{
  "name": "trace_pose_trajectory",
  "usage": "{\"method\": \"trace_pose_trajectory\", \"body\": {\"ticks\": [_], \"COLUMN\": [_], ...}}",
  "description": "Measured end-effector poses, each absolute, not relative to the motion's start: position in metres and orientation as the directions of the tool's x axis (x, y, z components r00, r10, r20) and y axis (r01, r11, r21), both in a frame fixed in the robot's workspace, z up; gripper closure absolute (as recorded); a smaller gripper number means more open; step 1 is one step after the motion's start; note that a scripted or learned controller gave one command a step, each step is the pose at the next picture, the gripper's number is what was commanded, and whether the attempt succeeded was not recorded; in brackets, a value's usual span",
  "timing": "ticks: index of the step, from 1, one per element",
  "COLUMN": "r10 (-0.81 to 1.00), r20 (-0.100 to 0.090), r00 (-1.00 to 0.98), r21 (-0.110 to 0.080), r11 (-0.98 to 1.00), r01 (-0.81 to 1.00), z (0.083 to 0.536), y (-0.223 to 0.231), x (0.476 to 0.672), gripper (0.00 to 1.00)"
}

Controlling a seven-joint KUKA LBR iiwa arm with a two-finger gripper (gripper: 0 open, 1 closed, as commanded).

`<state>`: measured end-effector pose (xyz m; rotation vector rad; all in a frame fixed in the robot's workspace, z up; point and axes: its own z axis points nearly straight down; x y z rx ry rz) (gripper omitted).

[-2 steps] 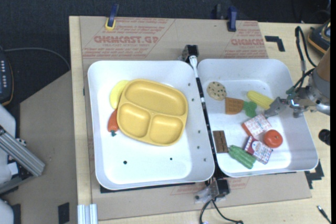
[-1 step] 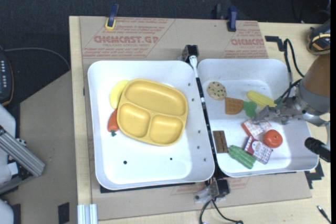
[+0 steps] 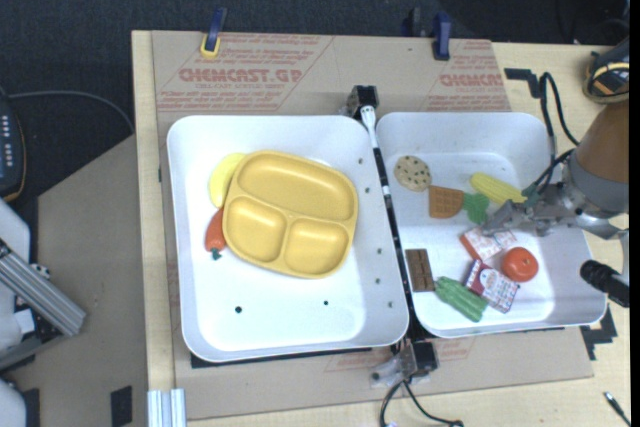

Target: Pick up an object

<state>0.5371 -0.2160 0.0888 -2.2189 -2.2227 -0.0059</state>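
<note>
Jaws (image 3: 497, 221): low over right bin (image 3: 470, 127), open or closed I cannot tell
Tomato (image 3: 519, 264): just beside the jaws, on packets (image 3: 492, 275)
Left bin (image 3: 275, 323): tray (image 3: 288, 213) central, bare floor along near edge

The gripper (image 3: 507, 215) hangs low in the right bin (image 3: 452, 127), just above a red-and-white packet (image 3: 484, 245) beside the tomato (image 3: 519, 264). A yellow divided tray (image 3: 289, 212) sits in the left bin (image 3: 190, 215).
</note>
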Motion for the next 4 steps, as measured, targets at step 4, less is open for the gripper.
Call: {"method": "trace_pose_trajectory", "body": {"ticks": [4], "r10": [1.0], "r20": [0.002], "r00": [-0.006], "r21": [0.0], "r11": [0.006], "r01": [1.0], "z": [0.22], "y": [-0.165], "x": [0.552], "gripper": [1.0]}}
